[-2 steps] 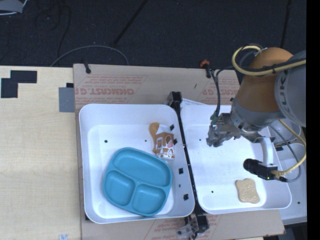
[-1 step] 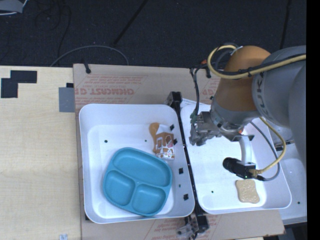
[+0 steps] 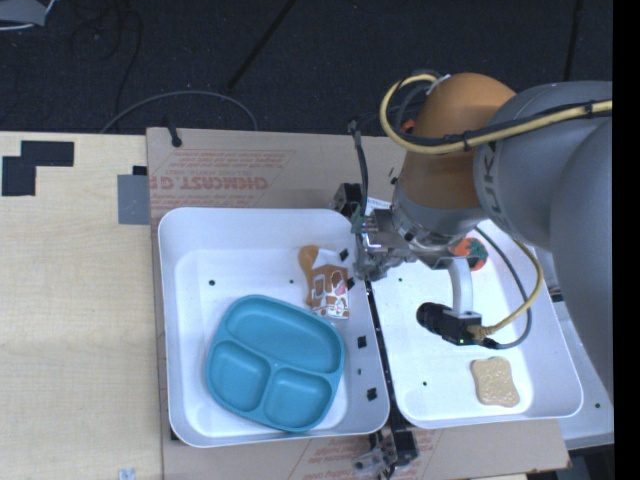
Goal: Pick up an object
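My gripper (image 3: 364, 255) hangs over the divider between the two white bins, at the upper right corner of the left bin (image 3: 180, 268). Just below and left of it lies a small brown-and-white carton (image 3: 329, 294), tilted, with a brown piece (image 3: 308, 259) beside its upper left. Both lie close to the gripper; whether it touches them is unclear. A blue divided plate (image 3: 275, 361) fills the left bin's lower middle. In the right bin (image 3: 560, 368), a tan toast-shaped piece (image 3: 495, 381) lies near the front. A small orange-and-teal object (image 3: 471, 252) peeks out from behind the arm.
The grey arm with its orange band (image 3: 455, 148) covers the right bin's upper part. A yellow cable loops down to a black connector (image 3: 445, 321) over the right bin's middle. Cardboard (image 3: 250, 173) lies under both bins; a wooden bench (image 3: 70, 298) extends left.
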Tool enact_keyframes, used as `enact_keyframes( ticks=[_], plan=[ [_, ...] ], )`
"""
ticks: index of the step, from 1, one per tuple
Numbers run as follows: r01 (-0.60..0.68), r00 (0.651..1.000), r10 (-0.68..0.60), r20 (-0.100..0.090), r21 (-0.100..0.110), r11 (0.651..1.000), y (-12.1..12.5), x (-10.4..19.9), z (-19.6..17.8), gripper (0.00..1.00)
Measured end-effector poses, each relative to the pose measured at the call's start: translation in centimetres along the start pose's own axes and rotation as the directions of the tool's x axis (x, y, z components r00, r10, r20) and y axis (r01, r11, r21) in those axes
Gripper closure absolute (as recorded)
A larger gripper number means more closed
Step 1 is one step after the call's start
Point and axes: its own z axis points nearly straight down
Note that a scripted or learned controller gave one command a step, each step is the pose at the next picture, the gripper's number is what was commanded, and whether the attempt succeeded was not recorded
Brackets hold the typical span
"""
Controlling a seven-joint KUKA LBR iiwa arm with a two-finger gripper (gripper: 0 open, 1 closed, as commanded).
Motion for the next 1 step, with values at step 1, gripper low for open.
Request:
enact_keyframes(
  ticks=[1],
  plan=[
    [0.0, 1.0, 0.0, 0.001, 0.001, 1.0, 1.21, 5.43, 0.5, 1.0]
  ],
)
